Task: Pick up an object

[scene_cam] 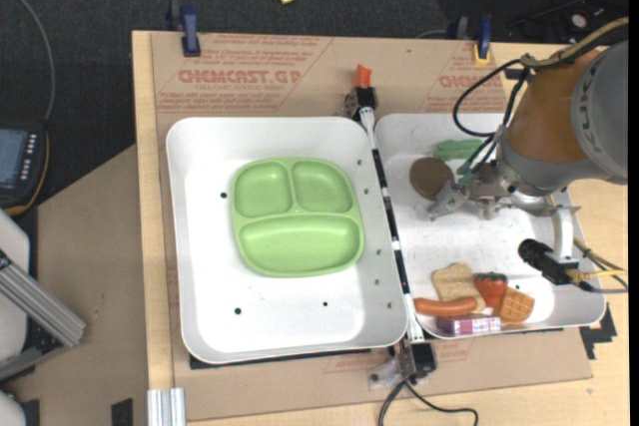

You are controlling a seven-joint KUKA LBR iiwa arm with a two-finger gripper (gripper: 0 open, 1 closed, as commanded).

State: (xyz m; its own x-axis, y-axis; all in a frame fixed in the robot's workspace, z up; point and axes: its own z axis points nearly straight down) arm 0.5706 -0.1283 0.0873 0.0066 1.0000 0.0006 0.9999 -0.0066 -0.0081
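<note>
The right bin (424, 130) holds several toy foods. A brown round piece (430, 177) lies near its left wall, with a green piece (457, 151) just behind it. At the front are a slice of toast (454, 281), a sausage (446, 306), a red pepper (492, 292), a waffle (516, 304) and a pink bar (469, 324). My gripper (464, 205) is low in the right bin, just right of the brown piece. Its fingers are spread apart with nothing between them.
The left bin (200, 244) holds a green divided plate (297, 216). The grey arm with its orange band (554, 115) covers the right bin's far right part. A black part (544, 259) and cables hang over the bin's right edge. Clamps hold the board at the back.
</note>
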